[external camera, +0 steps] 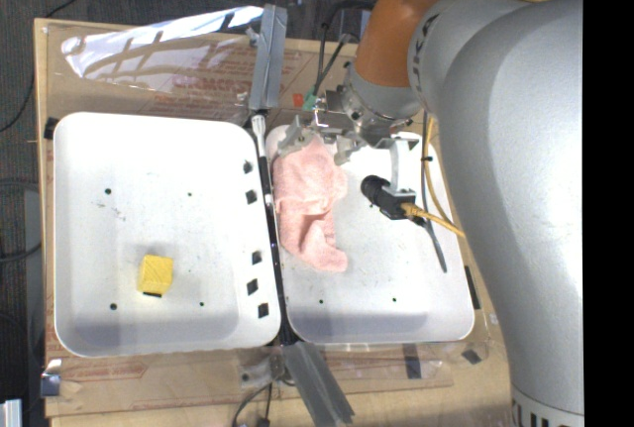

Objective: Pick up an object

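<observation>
A pink cloth [306, 202] lies crumpled along the left side of the right bin [396, 311], running from its far wall toward the middle. My gripper [319, 135] hangs over the cloth's far end, at the bin's back left corner, and appears to touch the fabric there. A small yellow block [156, 274] rests in the left bin [119, 148], near its front left.
The grey arm with its orange band [391, 29] covers the right bin's back right and the bench's right side. A divider ridge [265, 237] separates the two bins. A clear plastic sheet [158, 49] lies behind the left bin.
</observation>
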Controlling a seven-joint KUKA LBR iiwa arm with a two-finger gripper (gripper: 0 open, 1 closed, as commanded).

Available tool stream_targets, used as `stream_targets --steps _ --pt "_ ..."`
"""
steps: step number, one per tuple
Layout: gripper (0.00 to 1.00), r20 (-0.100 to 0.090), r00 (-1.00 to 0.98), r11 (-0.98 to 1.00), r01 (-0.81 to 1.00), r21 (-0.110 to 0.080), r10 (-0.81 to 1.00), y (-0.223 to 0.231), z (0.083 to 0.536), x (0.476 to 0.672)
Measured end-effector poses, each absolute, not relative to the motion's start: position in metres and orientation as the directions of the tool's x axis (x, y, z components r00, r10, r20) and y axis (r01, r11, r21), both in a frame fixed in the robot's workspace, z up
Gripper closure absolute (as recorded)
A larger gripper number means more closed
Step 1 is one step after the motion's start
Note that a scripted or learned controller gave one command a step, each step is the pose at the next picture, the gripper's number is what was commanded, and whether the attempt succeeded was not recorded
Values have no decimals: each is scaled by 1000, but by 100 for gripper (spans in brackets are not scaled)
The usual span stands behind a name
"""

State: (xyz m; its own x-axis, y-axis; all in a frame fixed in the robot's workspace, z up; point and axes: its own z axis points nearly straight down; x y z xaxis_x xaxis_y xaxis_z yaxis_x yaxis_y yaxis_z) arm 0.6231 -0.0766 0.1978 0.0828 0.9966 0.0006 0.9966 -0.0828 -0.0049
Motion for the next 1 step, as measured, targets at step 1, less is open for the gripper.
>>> stream_targets --steps 1 --pt "0 1 123 -123 992 -4 992 -108 91 584"
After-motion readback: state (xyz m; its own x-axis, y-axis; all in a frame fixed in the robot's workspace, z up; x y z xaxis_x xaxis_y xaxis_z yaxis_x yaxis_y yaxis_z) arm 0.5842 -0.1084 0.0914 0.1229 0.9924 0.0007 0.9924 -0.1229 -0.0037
